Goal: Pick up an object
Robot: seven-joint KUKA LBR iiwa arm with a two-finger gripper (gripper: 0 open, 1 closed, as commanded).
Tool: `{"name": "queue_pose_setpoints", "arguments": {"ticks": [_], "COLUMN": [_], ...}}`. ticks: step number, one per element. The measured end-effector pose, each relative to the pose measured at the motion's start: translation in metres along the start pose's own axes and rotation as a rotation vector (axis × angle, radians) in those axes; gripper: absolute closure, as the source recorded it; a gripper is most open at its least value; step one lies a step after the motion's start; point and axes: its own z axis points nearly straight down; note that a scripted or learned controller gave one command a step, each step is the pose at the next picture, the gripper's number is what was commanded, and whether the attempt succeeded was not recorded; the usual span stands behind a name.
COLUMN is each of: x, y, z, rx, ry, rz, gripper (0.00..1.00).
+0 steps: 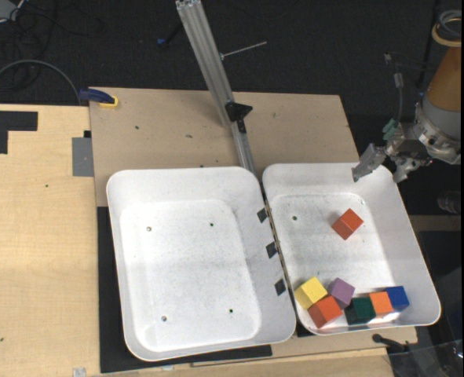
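- Over the right bin's (420, 250) far right corner: gripper (382, 167), hanging from the grey wrist with its orange band, arm (443, 93) reaching in from the right.
- Fingers (367, 166) spread apart, nothing between them; one dark tip just above the bin's upper rim, the other near the right-hand rim.
- Lying alone on the right bin's floor, toward its upper half and tilted a little: red-orange cube (347, 224), apart from the fingers.
- Clustered along the near edge of the same bin: yellow cube (312, 290), purple cube (341, 290), red cube (325, 311), green cube (360, 310), orange cube (381, 301) and blue cube (397, 297), packed close, several touching.
- Side by side with it: left bin (129, 210), white, its floor speckled with small dark dots.
- Joined along the shared edge by three small black clips (271, 249).
- Under both bins: pale wooden tabletop (161, 132), with a slanting aluminium rail (208, 61) rising from behind the bins.
- Near the tabletop's far left corner: small blue and yellow clamp (98, 96).
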Motion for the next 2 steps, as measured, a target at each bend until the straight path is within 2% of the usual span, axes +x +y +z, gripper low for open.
{"name": "queue_pose_setpoints", "arguments": {"ticks": [1, 2], "x": [0.0, -0.026], "y": [0.0, 0.03], "z": [0.0, 0.153], "rx": [0.0, 0.006], "ry": [0.0, 0.002], "rz": [-0.001, 0.006], "gripper": [0.0, 0.0]}}
